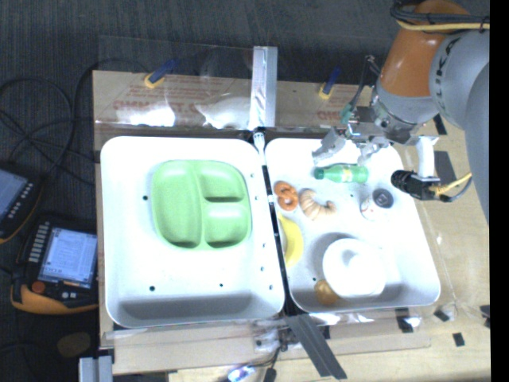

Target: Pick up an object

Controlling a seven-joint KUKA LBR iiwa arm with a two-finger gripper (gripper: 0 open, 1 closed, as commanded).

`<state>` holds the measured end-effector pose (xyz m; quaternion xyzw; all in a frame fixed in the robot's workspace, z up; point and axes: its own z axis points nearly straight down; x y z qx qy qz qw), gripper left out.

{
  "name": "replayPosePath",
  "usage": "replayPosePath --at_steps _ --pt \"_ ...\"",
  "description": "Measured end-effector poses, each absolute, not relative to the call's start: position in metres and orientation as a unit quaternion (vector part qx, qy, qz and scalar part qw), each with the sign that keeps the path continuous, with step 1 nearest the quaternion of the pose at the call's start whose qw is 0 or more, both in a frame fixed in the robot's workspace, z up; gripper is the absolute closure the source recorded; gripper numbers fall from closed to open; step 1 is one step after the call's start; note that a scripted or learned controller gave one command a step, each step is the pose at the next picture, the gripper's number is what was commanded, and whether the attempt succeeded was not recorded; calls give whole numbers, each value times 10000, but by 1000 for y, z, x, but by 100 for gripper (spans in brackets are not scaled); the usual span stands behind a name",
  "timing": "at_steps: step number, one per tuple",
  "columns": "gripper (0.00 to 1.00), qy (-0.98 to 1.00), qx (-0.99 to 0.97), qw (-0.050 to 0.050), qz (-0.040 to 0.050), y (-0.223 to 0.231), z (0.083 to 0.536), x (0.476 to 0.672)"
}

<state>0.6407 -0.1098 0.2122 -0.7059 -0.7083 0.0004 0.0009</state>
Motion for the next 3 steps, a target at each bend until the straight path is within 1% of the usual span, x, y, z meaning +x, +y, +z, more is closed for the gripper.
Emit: replayPosePath --at_steps 1,2,3 --pt "0 -7086 -7056 0 24 -189 157 629" --pt "0 -7699 -6382 -3 -29 -213 98 616" --pt "0 -7638 -6455 -45 3 -162 90 671"
